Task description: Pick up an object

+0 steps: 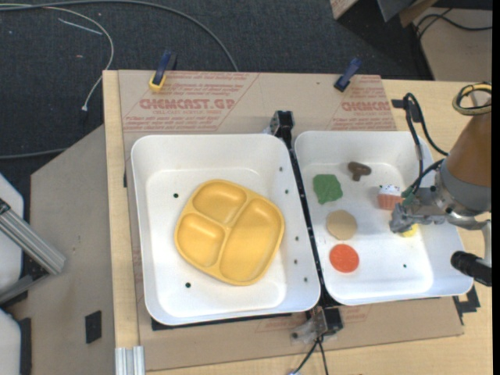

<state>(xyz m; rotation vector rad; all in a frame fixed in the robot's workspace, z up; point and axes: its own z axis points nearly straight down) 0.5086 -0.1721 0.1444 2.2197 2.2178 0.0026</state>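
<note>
The right bin [406,281] holds several small items: a green piece [326,187], a brown piece [358,169], a tan disc [341,225], a red disc [344,258] and a small orange and white object [388,197]. My gripper [405,221] is low over the bin's right half, just right of the tan disc and below the orange and white object. A bit of yellow [411,230] peeks out beneath the gripper, mostly hidden by it. Whether it is held is unclear.
The left bin [156,178] carries a yellow divided plate [229,230]. A black divider [301,209] runs between the bins. The arm's orange band [476,158] hangs over the right bin's right wall. Blue clamps [162,69] sit at the bench's back edge.
</note>
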